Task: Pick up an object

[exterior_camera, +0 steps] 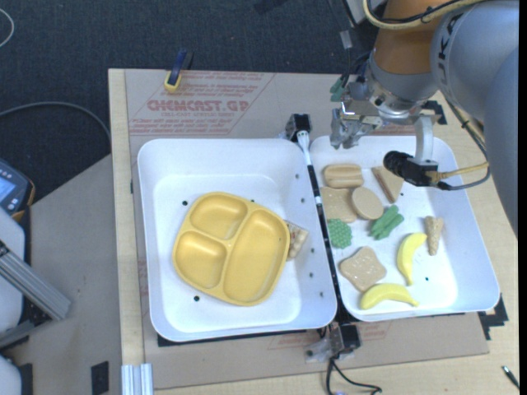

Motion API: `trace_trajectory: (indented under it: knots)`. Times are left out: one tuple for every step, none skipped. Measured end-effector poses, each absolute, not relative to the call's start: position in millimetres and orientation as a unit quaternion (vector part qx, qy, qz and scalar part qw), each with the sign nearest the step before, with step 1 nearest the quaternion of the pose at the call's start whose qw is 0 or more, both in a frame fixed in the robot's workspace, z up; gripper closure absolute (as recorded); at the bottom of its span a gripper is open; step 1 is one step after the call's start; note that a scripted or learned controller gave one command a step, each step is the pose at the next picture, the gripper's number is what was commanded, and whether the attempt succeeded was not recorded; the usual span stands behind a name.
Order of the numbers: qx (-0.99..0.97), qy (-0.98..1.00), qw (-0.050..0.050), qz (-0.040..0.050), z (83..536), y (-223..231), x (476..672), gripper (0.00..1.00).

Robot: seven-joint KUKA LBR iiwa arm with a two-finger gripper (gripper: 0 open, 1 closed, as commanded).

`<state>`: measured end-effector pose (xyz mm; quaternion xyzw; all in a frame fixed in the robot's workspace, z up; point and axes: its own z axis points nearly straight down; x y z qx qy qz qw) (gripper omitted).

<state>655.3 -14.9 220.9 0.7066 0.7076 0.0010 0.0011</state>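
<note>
Toy food pieces lie scattered loose in the right bin [473, 245], spread apart so each can be gripped alone: two bananas [409, 256], bread slices [362, 267], green bits [384, 222]. Above that bin's far left corner hangs the gripper [347, 135], jaws narrowly parted around nothing. A yellow divided plate [231, 247] takes up the left bin [156, 220]

My arm [478, 39] is grey with orange band. Both bins [156, 220] are white, the plate [230, 249] yellow, two bananas [409, 256] yellow, broccoli [385, 222] green.
</note>
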Motion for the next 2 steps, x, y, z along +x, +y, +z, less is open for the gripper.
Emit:
trace_trajectory:
  knots:
    - [0.707, 0.708, 0.001, 0.0013, 235.3, -6.6, 646.9, 1.00]
    - [0.707, 0.707, -0.001, -0.0012, 214.8, -11.3, 642.8, 1.00]
